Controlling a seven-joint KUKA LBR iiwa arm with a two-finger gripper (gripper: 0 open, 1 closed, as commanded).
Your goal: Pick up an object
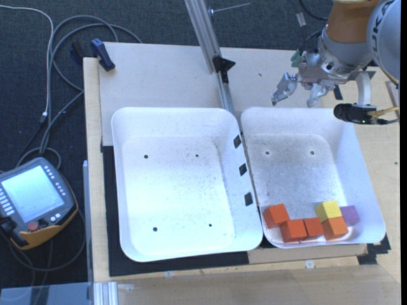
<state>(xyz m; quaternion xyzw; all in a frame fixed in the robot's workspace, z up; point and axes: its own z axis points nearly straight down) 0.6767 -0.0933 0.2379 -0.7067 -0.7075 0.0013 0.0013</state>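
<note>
In the right bin's (356, 164) near edge: 4 orange blocks (275, 215), 1 yellow (329, 210), 1 purple (349, 215); tool (299, 94) spread wide, holding nothing.

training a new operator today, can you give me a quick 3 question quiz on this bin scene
1. True or false: the gripper is holding a block.
2. Which bin holds the blocks? A) the left bin B) the right bin C) both
3. Fill in: the yellow block sits beside a ____ block at the right end of the cluster.

Key
1. False. The gripper hangs above the far edge of the right bin, fingers spread, nothing between them.
2. B. The blocks cluster at its near edge.
3. Purple. The purple block is next to the yellow one; the orange blocks lie to their left.
</note>
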